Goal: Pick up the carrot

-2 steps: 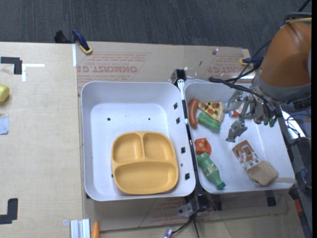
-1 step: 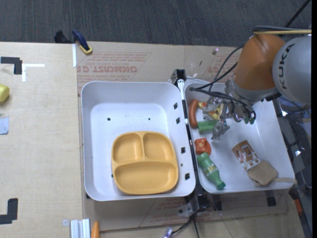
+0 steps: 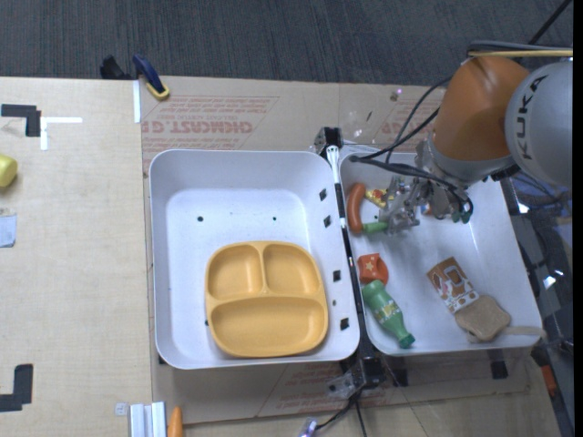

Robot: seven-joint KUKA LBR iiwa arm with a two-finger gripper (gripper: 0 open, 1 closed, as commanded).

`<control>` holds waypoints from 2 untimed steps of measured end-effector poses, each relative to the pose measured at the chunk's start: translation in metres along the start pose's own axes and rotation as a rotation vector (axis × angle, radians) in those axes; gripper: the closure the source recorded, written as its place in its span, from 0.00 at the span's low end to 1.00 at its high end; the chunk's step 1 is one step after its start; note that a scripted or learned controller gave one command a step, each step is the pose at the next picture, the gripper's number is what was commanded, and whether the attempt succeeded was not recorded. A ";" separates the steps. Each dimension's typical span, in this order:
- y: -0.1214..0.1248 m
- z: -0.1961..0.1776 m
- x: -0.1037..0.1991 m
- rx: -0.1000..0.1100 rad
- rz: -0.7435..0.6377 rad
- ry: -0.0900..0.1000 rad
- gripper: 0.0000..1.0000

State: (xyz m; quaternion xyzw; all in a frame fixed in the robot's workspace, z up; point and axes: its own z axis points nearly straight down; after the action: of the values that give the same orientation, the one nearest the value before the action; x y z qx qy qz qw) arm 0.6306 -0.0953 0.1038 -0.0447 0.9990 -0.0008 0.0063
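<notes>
**Bench inventory: carrot lying beside the gripper, right bin**

Camera view, items listed outward from the tool.

1. Gripper (image 3: 401,215): lowered into the far part of the right bin (image 3: 496,330), hanging below the arm's orange band (image 3: 475,98). Cables and fittings crowd the wrist, so whether it stands wide or narrow cannot be told, and nothing can be made out held in it.
2. Carrot (image 3: 354,207): orange body with a green top, lying on the bin floor just to the left of the gripper, close against the wall shared by the two bins. The green end points toward the gripper (contact cannot be judged from this angle).
3. Red toy (image 3: 372,268): small, nearer the camera than the gripper, by the same shared wall.
4. Green bottle (image 3: 388,313): lying on its side, just beyond the red toy toward the near rim.
5. Printed packet (image 3: 452,285): near and to the right of the gripper, mid-floor.
6. Brown slice (image 3: 482,318): touching the packet's near end.
7. Left bin (image 3: 239,182): well to the left of the gripper; it holds a yellow divided plate (image 3: 266,297) with three compartments.
</notes>
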 end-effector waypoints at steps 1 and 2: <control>0.000 0.000 0.000 -0.001 0.000 0.000 0.00; 0.001 -0.011 -0.002 0.001 -0.002 -0.007 1.00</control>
State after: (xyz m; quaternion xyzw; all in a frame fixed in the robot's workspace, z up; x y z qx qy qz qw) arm 0.6326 -0.0943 0.1144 -0.0459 0.9989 -0.0011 0.0096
